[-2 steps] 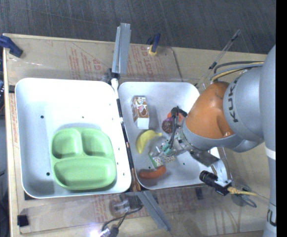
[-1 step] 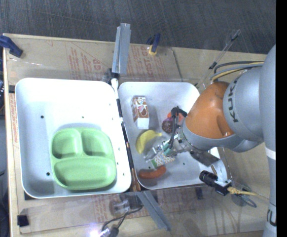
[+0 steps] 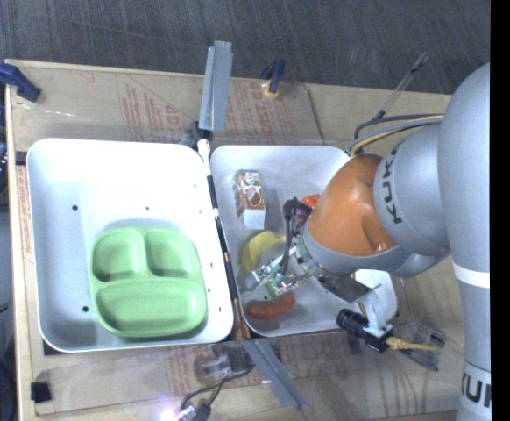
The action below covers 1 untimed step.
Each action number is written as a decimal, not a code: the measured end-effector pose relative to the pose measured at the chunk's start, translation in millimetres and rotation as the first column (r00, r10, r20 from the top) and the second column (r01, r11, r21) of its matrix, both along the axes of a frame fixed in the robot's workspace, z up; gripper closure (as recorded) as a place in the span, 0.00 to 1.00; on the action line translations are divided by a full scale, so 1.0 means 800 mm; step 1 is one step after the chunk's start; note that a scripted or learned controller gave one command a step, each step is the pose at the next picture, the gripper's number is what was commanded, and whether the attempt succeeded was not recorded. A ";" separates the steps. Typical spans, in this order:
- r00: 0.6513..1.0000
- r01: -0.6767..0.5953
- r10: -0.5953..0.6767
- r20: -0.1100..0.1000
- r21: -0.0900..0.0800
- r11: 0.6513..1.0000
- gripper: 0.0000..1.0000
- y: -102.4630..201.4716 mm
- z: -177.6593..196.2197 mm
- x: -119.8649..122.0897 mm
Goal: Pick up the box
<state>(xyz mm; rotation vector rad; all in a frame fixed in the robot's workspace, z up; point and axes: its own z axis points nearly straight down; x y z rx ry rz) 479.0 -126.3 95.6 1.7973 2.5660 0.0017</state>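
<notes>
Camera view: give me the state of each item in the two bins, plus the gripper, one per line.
box: lying flat in the right bin, near its back-left corner, untouched.
yellow fruit: resting in the right bin, beside the gripper.
red sausage-like item: lying by the right bin's front wall.
green tray: flat, right way up, in the left bin.
gripper: low in the right bin, away from the box.

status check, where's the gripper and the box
Gripper low in right bin, over yellow item and red sausage. Box untouched, near far wall.
</notes>
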 end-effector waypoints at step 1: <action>0.932 0.363 -0.363 -0.009 0.005 0.932 0.00 -0.082 0.113 0.014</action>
